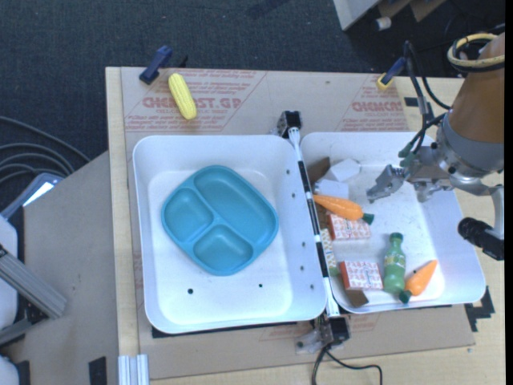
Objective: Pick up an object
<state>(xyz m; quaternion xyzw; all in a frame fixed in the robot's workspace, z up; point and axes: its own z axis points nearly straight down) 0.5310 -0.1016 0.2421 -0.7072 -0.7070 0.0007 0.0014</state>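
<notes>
Carrot (340, 207), bench (240, 95) print "CHICHEST"

Robot arm (479, 127) at right of frame: orange band above a grey wrist, black cables looped alongside, ending in a grey metal gripper (383, 184) of angular parts.

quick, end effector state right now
End effector: over the right bin, above and to the right of the carrot; open or closed cannot be told, and nothing shows in its grip.
</notes>
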